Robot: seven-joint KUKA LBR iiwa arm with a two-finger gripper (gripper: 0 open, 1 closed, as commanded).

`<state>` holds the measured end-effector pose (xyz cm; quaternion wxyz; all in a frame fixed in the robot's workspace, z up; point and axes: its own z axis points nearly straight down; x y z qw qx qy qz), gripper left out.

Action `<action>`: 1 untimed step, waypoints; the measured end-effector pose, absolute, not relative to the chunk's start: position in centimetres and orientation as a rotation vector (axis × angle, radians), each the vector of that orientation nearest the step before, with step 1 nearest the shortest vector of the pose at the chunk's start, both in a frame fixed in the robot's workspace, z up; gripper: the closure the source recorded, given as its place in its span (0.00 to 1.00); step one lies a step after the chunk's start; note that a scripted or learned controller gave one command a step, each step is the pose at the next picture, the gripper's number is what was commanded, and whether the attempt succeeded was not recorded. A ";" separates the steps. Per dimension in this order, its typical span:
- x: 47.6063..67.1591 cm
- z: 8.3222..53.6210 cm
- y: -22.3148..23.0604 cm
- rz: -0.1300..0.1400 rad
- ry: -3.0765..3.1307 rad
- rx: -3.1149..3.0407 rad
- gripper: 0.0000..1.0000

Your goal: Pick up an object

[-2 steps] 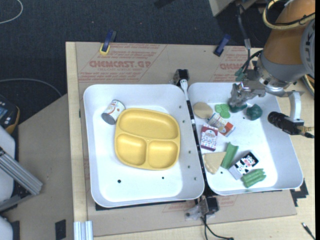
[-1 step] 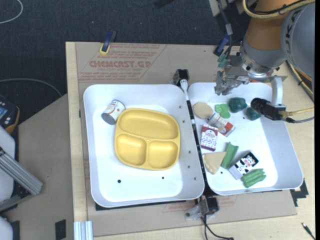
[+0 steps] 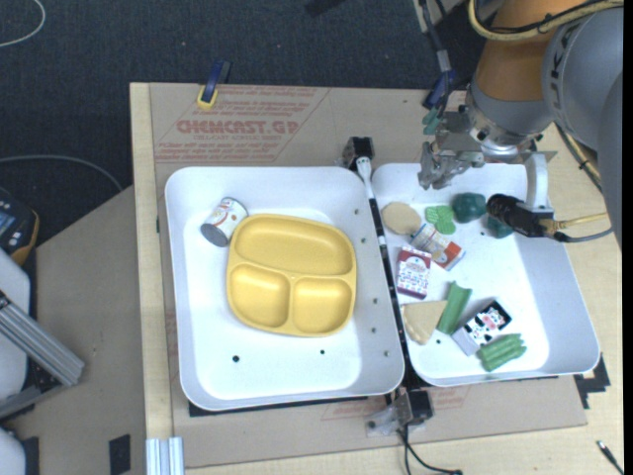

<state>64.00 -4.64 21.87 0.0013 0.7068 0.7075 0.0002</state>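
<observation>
My gripper [image 3: 435,174] hangs over the far left corner of the right bin [image 3: 569,305], open, with nothing between its fingers. Just in front of it lie a tan oval piece [image 3: 401,217], a small green piece [image 3: 441,218] and a teal lump [image 3: 469,206]. Nearer the front are a small white tube [image 3: 427,237], a red packet [image 3: 450,256], a red-and-white carton [image 3: 412,273], a green stick [image 3: 454,307], a tan wedge [image 3: 423,321], a black-and-white box [image 3: 485,325] and a green pod [image 3: 500,350].
The left bin [image 3: 188,295] holds a yellow divided plate [image 3: 292,272] and a small can [image 3: 224,221] lying on its side at the far left. The ridge between the bins [image 3: 381,255] runs just left of the gripper. Cardboard surrounds both bins.
</observation>
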 end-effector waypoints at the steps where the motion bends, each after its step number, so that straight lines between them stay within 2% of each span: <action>1: 64.0 22.9 -4.5 0.004 2.219 2.217 1.00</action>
